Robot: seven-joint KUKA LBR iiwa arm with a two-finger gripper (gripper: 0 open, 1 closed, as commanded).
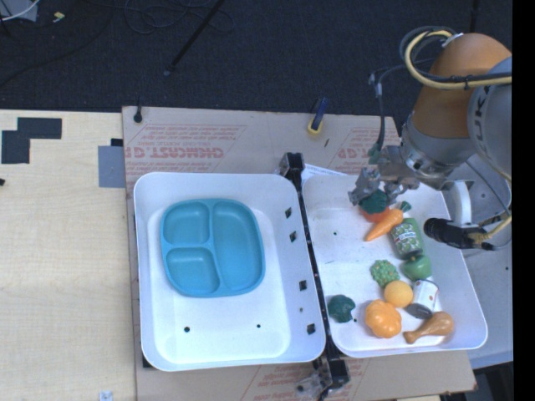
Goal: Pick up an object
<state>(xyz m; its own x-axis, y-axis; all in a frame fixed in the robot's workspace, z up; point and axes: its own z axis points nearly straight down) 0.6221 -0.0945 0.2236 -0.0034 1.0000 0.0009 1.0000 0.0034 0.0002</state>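
A: Status chk, pick task. Progress?

B: Approach phase, by my read. Gripper [374, 192] is low over the right bin [476, 307], at its far end. No item is seen lifted clear, so grasp + lift are not yet confirmed.

A: Finger state?

B: Can't tell. Tip is dark, small, and merges w/ a dark green item [375, 200] directly at it. Open vs closed not resolvable.

A: Target location, ref. the toy carrot [384, 223]?

B: Likely target = that dark green item. It lies just up-left of the carrot's leafy end, touching or nearly so. Gripper tip sits on top of it or right against it; contact not verifiable.

A: Other items, same ref.?

B: Green speckled bottle [406, 237] just right of the carrot. Broccoli piece [384, 271] below it, then a yellow lemon [398, 293] and an orange fruit [382, 318] further toward the near end. Dark green lump [341, 307] below-left of the carrot, near the divider. Drumstick [429, 327] well below-right, at the near rim.

A: Left bin [150, 307]?

B: Holds a blue divided plate [211, 248], well left of the carrot. Not involved.

A: Remaining steps?

B: Judged: secure grip on the item, raise, verify it comes up w/ the tool.
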